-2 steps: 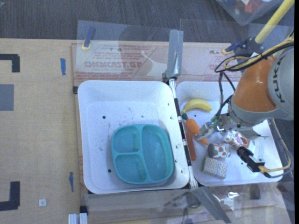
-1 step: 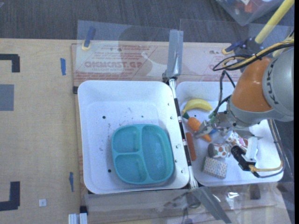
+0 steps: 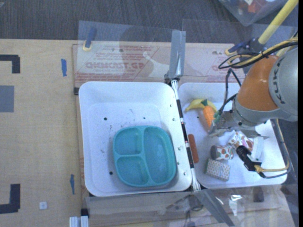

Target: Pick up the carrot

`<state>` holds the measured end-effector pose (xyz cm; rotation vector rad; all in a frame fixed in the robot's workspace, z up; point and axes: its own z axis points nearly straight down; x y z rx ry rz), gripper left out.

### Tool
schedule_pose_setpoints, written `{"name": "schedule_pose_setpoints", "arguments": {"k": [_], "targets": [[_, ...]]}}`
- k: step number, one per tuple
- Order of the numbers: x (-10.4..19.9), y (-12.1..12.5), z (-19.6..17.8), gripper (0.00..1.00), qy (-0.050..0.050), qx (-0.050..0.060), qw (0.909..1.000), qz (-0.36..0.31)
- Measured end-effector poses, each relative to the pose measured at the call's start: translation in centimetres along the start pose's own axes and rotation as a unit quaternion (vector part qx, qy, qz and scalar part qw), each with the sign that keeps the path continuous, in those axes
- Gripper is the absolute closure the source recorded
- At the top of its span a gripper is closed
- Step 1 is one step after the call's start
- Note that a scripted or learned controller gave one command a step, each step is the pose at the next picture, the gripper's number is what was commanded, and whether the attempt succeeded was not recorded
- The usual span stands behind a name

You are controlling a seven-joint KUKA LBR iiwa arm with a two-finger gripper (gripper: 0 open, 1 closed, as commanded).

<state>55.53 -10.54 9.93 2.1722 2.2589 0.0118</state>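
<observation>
Carrot [image 3: 208, 117] lies unlifted in the right bin [image 3: 279, 143], just left of the gripper [image 3: 218, 127], beside a banana [image 3: 195, 104], while the grip's state cannot be told and the pick appears not yet made.

Left white bin [image 3: 94, 98], centre of frame: one teal three-compartment plate [image 3: 143, 156], lying flat at its lower right. Right white bin [image 3: 201, 91]: yellow banana [image 3: 195, 104] upper left, slim red-brown stick [image 3: 192, 148] along left wall, patterned block [image 3: 218, 169] lower left. Wooden desk [image 3: 38, 126], left of frame: blue tape marks [image 3: 63, 67].
</observation>
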Motion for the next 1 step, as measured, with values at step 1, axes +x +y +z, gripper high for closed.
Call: {"name": "schedule_pose_setpoints", "arguments": {"k": [1], "targets": [[1.92,5.37,-10.86,1.00,-0.001,0.007,0.9915,0.130]]}}
